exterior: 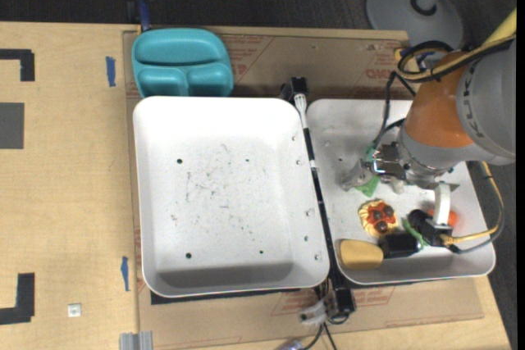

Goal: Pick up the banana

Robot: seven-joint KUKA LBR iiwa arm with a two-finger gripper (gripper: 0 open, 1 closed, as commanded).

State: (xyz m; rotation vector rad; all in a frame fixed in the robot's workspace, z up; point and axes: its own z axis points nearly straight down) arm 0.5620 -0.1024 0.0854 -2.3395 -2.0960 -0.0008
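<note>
I'm looking down at the bench (57,176) with the big left bin (221,193) sitting next to the right bin (344,127). The arm (459,111) is hanging over the right bin, hiding its far side. The jaws (379,168) are blurry, so I can't tell their state. The banana (361,253) is lying at the right bin's near edge, partly tucked beside dark clutter (402,242).

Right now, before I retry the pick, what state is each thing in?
Arm: reaching over the right bin, low above the toys.
Right bin: holds small toys clustered at its near end.
Yellowish toy: lying loose at the bin's near edge, not gripped.
Left bin: sitting flat.
Teal tray: upright, behind the left bin.
</note>
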